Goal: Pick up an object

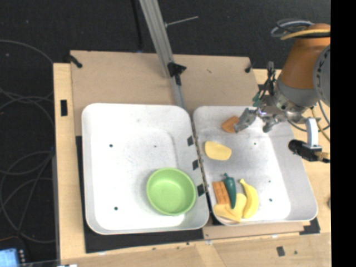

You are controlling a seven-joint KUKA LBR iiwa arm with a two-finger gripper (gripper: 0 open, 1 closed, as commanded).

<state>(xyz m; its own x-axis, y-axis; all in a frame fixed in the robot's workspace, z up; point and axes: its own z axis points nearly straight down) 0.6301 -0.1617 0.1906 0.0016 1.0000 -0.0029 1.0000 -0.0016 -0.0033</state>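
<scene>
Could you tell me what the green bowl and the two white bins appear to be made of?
The green bowl looks like moulded plastic: one even lime colour, smooth matt surface with a soft sheen at the rim. The left bin and right bin seem to be thin formed plastic too, with rounded corners and a scuffed, speckled white floor; painted metal cannot be ruled out.

One fixed camera above the bench (139, 77), angled down, taking in both white bins (100, 149)
</scene>
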